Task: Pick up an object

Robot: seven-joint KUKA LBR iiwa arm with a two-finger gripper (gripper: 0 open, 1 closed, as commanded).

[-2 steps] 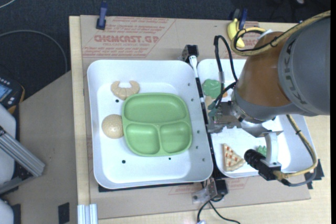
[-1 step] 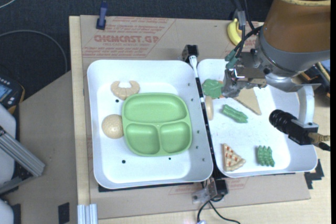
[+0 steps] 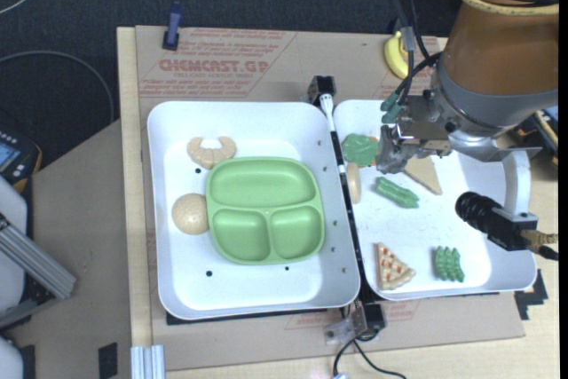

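Even, bright overhead light. White bins [image 3: 177,280] near blown out, no hard glare. Soft shadow under my arm [image 3: 506,31] on right bin [image 3: 497,280]. Dark floor murky. Overall slightly soft, grainy; my arm's near surface blurred.

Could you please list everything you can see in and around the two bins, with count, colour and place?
Bins: two, white; left bin, right bin.
Divided tray: one, light green, left bin centre.
Croissant: one, tan, above the tray.
Round bun: one, beige, left of the tray.
Leafy piece: one, green, right bin's top left.
Pod: one, green, right bin middle.
Wedge: one, tan, beside the gripper.
Pizza slice: one, orange-tan, lower right bin.
Bumpy vegetable: one, green, lower right.
Gripper: one, grey, over the right bin.
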